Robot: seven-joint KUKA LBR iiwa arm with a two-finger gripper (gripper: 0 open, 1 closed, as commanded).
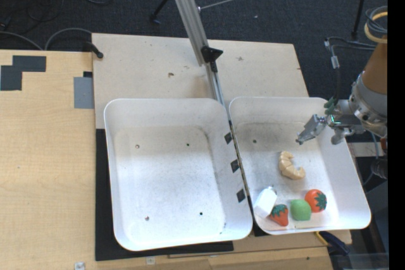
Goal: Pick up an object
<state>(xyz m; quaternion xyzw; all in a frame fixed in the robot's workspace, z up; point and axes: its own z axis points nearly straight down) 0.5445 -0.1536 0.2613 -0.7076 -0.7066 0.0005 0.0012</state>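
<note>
The right bin (342, 164) holds several small items. A tan, curled pastry-like piece (292, 165) lies near its middle. Along its front edge sit a red tomato-like toy (316, 200), a green lump (300, 210), a small red strawberry (280, 215) and a white block (266, 201). My gripper (321, 135) hovers over the right bin's far right part, up and to the right of the tan piece. It is open, with nothing between its fingers.
The left bin (114, 155) stands beside the right one, with a row of black clips (234, 164) along the divide between them. A slanted aluminium bar (190, 16) rises behind the bins. A wooden bench top (44, 155) lies to the left.
</note>
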